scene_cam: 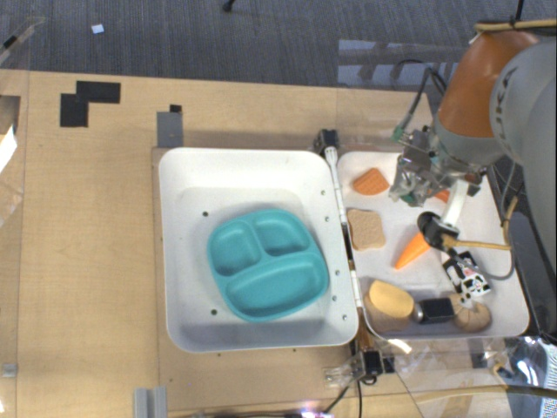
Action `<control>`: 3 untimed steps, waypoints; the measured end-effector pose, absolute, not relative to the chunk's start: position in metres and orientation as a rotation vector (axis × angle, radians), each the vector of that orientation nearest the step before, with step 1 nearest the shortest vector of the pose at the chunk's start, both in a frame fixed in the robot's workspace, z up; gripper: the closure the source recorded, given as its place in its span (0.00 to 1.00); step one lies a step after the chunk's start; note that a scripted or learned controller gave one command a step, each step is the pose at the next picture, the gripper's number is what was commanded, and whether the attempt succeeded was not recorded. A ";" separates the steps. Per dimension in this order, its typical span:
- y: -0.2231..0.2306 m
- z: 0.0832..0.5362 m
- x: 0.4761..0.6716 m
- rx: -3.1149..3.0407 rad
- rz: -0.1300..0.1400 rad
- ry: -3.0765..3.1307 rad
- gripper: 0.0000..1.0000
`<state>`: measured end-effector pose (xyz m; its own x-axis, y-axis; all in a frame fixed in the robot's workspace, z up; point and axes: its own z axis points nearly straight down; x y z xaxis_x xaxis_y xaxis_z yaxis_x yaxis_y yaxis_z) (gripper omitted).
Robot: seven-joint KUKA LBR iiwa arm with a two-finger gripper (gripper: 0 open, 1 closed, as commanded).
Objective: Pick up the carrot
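The carrot (412,250) lies in the right bin (520,307), near its middle, tip pointing toward the bin's near-left corner. The tool (415,189) hangs above the bin's far half, just beyond the carrot and apart from it; how wide it stands I cannot tell.

Grey carpet floor (261,24) lies beyond the light wooden bench (78,259).
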<state>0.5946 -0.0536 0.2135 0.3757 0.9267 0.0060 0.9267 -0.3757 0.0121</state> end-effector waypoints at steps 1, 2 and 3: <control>-0.056 0.211 0.593 2.604 0.008 1.750 0.00; -0.103 0.119 0.567 2.292 0.005 2.135 0.00; -0.143 0.089 0.535 2.287 0.012 2.139 0.00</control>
